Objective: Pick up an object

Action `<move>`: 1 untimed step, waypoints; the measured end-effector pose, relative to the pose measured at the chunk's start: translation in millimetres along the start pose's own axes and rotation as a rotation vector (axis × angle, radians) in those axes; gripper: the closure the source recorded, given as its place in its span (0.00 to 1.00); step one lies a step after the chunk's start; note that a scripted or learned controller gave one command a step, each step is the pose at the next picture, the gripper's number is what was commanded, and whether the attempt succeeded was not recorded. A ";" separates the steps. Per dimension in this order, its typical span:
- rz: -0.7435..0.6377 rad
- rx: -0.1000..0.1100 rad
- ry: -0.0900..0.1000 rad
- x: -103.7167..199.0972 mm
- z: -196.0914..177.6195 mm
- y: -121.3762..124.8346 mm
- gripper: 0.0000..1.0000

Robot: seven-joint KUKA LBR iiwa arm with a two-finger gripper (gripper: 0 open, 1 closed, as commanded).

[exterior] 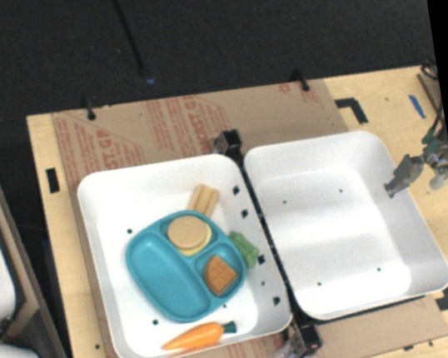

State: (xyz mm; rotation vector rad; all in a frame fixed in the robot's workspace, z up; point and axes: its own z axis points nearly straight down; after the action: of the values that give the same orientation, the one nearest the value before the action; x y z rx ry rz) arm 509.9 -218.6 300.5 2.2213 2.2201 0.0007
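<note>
A toy carrot (200, 335), orange with a green tip pointing to 3 o'clock, lies flat along the front wall of the left bin (106, 235), nearest the camera and touching nothing else. Just behind it, toward 12 o'clock, a blue divided tray (162, 276) sits at a slant in the middle of the same bin; a round tan biscuit (189, 232) rests in its upper compartment and a brown waffle-patterned piece (221, 275) in its lower right one. A tan wooden block (203, 198) lies against the tray's 1 o'clock edge, and a small green piece (246, 249) rests beside the tray at its 3 o'clock side. The right bin (342, 231) stands alongside, the two bins meeting at a dark clamp strip. At 3 o'clock, over that bin's far right rim, the gripper (415, 172) reaches in from the side, well apart from every object; whether its jaws are spread or pressed together cannot be told from here
</note>
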 end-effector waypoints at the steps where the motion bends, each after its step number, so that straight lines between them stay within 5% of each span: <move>1: 0.000 -0.002 -0.001 -0.6 -10.7 0.3 1.00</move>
State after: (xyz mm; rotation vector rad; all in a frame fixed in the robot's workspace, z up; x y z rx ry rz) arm 510.2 -219.1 311.2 2.2201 2.2191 0.0017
